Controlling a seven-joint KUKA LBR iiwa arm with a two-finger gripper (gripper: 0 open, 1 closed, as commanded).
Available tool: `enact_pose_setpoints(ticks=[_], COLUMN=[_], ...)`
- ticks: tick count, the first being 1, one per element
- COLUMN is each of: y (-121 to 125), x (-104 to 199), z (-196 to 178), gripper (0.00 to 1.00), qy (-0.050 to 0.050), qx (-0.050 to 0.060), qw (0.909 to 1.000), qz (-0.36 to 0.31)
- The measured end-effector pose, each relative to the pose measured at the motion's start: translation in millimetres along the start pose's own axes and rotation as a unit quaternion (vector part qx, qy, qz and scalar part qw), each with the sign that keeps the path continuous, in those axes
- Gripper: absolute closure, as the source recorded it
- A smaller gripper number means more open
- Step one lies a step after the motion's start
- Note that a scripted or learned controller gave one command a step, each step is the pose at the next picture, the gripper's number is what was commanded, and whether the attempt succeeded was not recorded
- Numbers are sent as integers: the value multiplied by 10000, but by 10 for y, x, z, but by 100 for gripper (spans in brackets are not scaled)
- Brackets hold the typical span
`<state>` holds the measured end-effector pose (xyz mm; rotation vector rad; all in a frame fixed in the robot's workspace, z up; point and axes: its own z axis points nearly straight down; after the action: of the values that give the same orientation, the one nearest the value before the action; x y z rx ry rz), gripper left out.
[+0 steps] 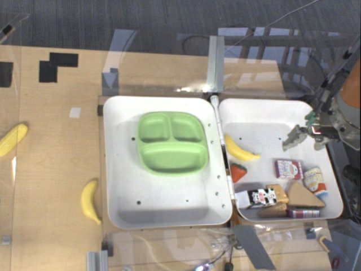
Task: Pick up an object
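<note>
Brown wedge (305, 195) low — tool (307, 135) spread, holding nothing

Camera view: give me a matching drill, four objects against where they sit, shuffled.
Objects:
1. green divided plate
2. banana
3. corn cob
4. strawberry

Places:
A. bench, far left edge
B. right bin, just below the banana
C. left bin, middle
D. right bin, against its left wall

Pairs: 1-C, 2-D, 3-A, 4-B
</note>
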<state>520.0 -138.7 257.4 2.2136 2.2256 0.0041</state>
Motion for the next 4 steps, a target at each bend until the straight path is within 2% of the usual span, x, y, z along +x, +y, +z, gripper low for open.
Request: enact_pose_setpoints(ticks=[1,2,3,4], y=[-148,176,189,136], x=[-588,-442,-428,282], z=[1323,1672,1568,1446], gripper=[0,0,100,100], qy=[1,19,26,2], qx=[-14,-69,-81,-2], qw=[9968,9903,9904,9959], qz=[801,1385,1380,-910])
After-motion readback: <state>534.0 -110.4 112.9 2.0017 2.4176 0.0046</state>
